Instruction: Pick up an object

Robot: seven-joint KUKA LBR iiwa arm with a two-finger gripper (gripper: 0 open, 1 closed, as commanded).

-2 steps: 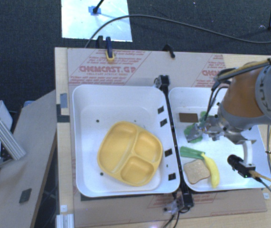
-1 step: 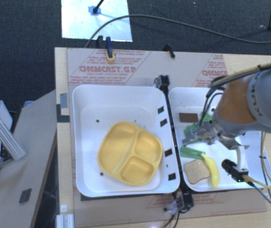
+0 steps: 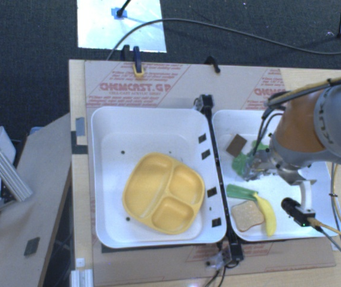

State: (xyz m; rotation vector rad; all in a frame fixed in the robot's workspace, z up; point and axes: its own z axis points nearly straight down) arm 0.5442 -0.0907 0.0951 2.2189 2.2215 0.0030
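Bread slice and banana lie nearest you, front of right bin. Jaws low over green object by brown block; grip state: you cannot tell. Risk: crowded pieces, jaws may nudge neighbours, close off-centre, slip.

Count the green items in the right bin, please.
2. One green item lies flat beside the bread slice and banana; another green item sits under the gripper, near the brown block. The arm may hide more.
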